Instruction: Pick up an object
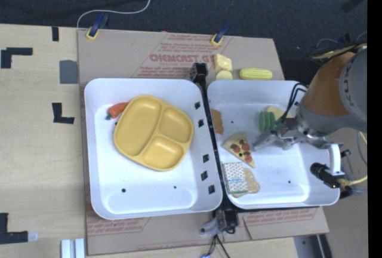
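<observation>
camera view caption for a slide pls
Arm's jaws reach into the right bin toward the pizza slice; yellow plate sits left.

End effector [262, 141] (right bin [298, 191]) beside pizza slice [240, 148].

Bins [101, 149] – glossy white plastic; tray [154, 132] – matt yellow.

The yellow three-compartment plastic plate [153, 132] is covering most of an orange carrot-like piece [117, 109]. The grey metal gripper [261, 142] is blurring against the white right bin [280, 191], perhaps overlapping the green toy vegetable [265, 120].
</observation>
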You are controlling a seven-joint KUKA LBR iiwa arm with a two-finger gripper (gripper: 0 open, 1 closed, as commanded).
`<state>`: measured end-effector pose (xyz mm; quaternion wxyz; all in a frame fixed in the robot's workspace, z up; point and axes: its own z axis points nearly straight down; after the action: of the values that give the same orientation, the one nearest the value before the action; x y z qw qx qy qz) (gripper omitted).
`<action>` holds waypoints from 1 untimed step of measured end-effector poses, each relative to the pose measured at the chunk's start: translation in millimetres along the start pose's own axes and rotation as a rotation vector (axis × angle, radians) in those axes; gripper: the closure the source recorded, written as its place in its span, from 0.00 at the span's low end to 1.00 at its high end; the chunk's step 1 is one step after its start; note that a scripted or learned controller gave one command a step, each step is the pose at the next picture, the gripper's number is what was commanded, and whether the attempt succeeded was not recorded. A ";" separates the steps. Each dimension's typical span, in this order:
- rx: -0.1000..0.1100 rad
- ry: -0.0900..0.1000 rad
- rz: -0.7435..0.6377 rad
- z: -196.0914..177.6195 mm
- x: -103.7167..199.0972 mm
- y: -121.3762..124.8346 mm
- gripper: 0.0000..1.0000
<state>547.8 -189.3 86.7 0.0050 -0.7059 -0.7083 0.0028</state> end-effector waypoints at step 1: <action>-0.015 -0.005 -0.003 0.9 43.5 69.7 0.00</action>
<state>617.4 -145.5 85.1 -0.0020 -0.7048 -0.7094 -0.0007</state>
